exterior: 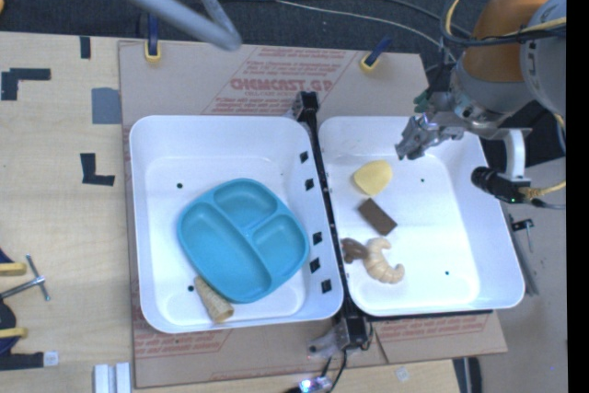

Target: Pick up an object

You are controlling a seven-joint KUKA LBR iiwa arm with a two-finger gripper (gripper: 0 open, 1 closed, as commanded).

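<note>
Right bin (479, 290) holds three loose items: pale yellow rounded piece (373, 177) near its upper left; dark brown flat block (376, 216) just below it, lying at a slant; tan curved croissant-like piece (377, 258) lower down, possibly two pieces touching. All lie flat on the floor, none lifted.

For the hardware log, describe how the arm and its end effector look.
The arm is grey, with a rounded orange band above the wrist. Yellow and black cables loop around that orange section, and another cable runs near a black fitting lower on the right. The end effector is a small, dark grey metallic assembly, too small and blurred to make out markings.
</note>
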